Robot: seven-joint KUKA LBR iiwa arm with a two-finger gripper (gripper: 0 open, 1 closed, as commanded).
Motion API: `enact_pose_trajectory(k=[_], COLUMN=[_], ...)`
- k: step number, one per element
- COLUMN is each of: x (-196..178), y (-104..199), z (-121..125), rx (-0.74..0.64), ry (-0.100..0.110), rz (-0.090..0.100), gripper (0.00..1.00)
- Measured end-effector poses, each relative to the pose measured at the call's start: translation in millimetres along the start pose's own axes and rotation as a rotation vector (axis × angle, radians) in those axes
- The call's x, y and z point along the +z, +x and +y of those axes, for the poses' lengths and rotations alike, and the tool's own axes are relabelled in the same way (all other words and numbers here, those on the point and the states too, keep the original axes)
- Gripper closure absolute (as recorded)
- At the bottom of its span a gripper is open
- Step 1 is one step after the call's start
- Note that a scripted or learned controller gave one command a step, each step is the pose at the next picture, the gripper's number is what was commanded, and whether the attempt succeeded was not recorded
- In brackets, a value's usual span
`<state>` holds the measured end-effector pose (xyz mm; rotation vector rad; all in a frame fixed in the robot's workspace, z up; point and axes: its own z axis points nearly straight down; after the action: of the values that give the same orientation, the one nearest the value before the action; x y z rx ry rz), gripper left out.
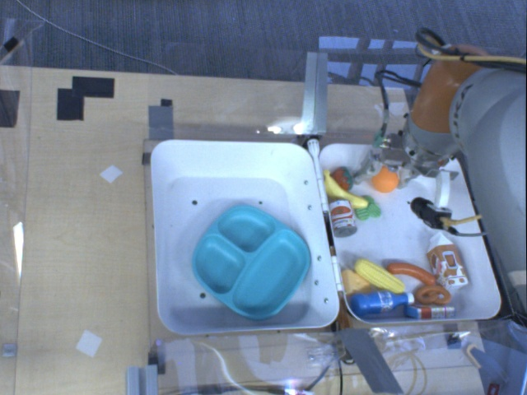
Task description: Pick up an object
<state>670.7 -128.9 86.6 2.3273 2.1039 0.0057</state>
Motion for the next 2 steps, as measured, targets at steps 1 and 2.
enact_pose_trajectory(k=[1, 2], x=[-15.3, -128.1], y=[1.0, 67.3], z=[3.3, -6.4], rx=[-0.007, 0.023], ry=[-0.01, -0.002], rz=[-0.002, 0.001], gripper=[1.0, 1.0])
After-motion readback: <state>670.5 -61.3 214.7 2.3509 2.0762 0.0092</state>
